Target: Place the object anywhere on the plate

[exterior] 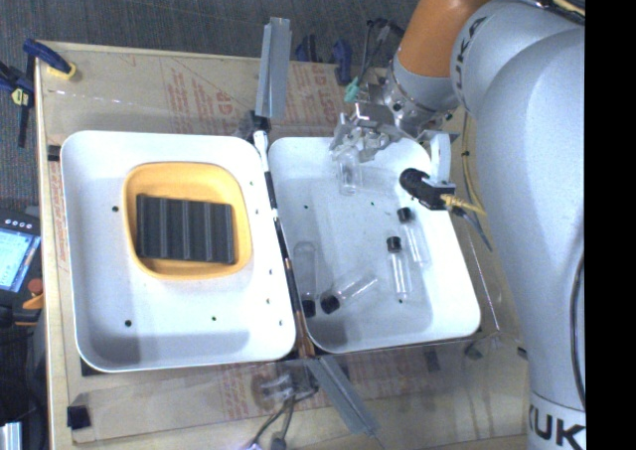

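A yellow plate [189, 180] with a dark ridged centre lies in the left white bin [99, 319]. My gripper [358, 140] hangs over the far edge of the right white bin [447, 309], well to the right of the plate. A clear vial [347, 177] hangs upright from its tip, with its top between the fingers, so the gripper looks shut on it. Several more clear vials with black caps lie on the right bin's floor, among them one [398, 274] at the middle right and one [353, 289] near the front.
The grey arm [527, 140] with its orange band fills the right side and overhangs the right bin's right edge. A black connector [422, 188] on a yellow cable juts over that bin. A metal divider [273, 210] separates the bins. A blue clamp [48, 57] sits at the bench's far left corner.
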`<state>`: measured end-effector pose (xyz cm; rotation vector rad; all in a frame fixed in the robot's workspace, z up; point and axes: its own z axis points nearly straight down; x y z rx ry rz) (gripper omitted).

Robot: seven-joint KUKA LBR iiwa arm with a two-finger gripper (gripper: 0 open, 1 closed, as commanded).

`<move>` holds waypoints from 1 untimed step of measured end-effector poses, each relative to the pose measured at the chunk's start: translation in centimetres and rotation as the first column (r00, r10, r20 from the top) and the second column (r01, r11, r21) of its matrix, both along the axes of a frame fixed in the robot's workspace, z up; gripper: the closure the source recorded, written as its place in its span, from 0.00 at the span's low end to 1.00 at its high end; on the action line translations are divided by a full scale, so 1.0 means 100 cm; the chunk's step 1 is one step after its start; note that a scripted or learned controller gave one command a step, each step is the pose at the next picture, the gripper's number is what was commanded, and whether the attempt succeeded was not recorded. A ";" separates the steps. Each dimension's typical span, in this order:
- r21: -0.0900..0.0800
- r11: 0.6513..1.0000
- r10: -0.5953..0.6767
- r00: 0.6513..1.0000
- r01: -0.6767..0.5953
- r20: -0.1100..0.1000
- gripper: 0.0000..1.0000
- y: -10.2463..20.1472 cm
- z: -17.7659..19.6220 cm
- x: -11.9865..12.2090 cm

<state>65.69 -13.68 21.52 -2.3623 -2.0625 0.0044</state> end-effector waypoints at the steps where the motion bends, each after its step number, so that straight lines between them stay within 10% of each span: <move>1: -0.001 0.981 0.195 0.981 -0.195 0.001 1.00 0.051 -0.025 -0.017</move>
